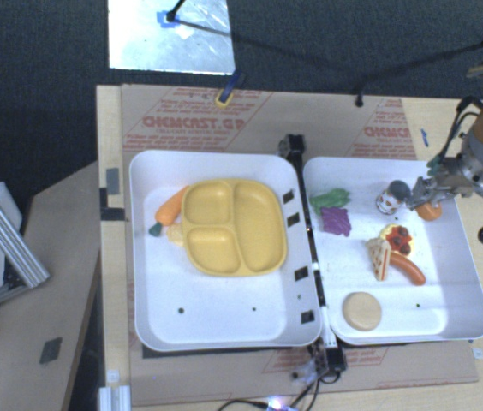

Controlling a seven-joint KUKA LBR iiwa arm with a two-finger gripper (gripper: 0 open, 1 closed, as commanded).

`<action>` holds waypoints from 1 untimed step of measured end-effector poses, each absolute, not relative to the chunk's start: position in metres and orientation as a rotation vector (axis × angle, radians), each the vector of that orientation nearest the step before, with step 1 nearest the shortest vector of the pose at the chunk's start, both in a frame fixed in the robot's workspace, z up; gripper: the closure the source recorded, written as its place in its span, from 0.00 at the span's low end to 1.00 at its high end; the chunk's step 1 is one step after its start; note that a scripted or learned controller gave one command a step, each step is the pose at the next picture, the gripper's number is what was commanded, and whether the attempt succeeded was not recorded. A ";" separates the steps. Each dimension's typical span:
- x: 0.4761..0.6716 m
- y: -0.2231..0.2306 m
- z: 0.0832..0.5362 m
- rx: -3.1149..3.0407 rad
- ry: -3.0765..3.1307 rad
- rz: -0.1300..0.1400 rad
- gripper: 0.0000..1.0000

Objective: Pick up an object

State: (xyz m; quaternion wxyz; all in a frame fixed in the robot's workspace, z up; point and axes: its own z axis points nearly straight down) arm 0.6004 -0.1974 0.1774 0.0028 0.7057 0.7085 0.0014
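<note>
Left bin [152, 315]: I see a yellow three-compartment plastic plate [231, 227], an orange toy carrot [170, 205] touching its left edge. Right bin [464, 311]: green leafy piece [330, 199], purple piece [336, 221], sandwich wedge [379, 258], sausage [407, 270], tan round disc [362, 310]. Gripper [420, 197] hangs near the far right corner (grip state unreadable from here).

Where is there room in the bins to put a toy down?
Left bin: bare floor below the yellow plate. Right bin: bare strip beside the cookie, under the hot dog. Crowded: top right, around the gripper.
</note>
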 end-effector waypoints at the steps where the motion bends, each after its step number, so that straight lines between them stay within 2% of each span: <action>1: 0.602 -0.198 0.228 2.211 2.223 0.005 1.00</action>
